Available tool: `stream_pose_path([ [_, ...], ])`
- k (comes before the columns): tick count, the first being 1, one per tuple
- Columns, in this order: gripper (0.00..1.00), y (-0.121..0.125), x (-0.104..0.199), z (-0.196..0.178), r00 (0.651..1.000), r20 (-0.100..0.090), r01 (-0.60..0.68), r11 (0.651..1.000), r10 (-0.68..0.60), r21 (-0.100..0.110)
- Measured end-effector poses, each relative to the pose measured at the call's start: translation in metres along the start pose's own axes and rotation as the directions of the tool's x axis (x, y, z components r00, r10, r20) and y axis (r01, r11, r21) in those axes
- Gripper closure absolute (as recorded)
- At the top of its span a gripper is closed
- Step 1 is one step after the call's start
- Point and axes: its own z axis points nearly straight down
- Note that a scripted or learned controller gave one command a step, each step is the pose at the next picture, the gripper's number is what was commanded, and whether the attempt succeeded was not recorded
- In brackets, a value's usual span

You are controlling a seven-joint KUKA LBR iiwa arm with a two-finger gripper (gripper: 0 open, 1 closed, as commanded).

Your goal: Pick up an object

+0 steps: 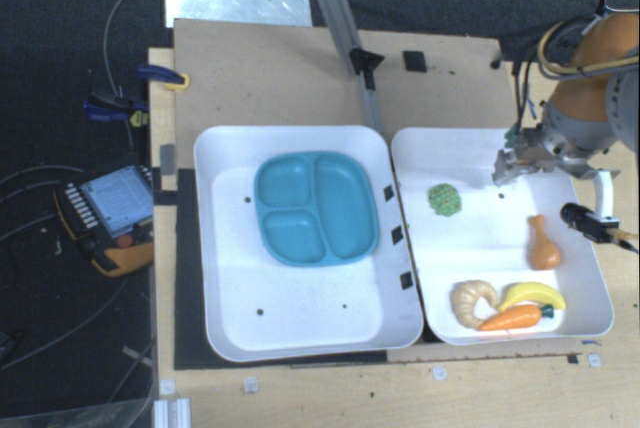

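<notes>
Poised over the far right corner of the right bin (pixel 410 216) on the table (pixel 260 66): hand (pixel 512 166), nothing seen in its grasp, finger opening impossible to judge from this angle

Closest target, a green broccoli-like piece (pixel 445 200), lying to the hand's left and slightly nearer the camera, apart from the hand, compact with no clear long axis

Nearer the camera and just right of the hand, an orange drumstick-shaped piece (pixel 543 244), long axis running roughly away from the camera

Farther off, clustered along the bin's near wall: croissant (pixel 472 300), banana (pixel 532 295) and carrot (pixel 515 318), touching one another

Well to the hand's left, a blue divided plate (pixel 316 208) in the left bin (pixel 230 316)

Judged next: a short shift left, then a straight descent
</notes>
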Motion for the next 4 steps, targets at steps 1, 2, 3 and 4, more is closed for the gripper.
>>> stream_pose_path([
  [1,1.00,0.001,0.000,-0.065,1.000,0.000,0.000,1.000,0.000,-0.001],
  [2,1.00,0.002,-0.004,-0.129,1.000,0.000,0.001,1.000,-0.001,-0.002],
  [3,1.00,0.003,-0.004,-0.135,1.000,-0.001,0.001,1.000,-0.001,0.002],
  [4,1.00,-0.018,0.052,-0.125,1.000,-0.003,0.003,1.000,-0.003,0.006],
])
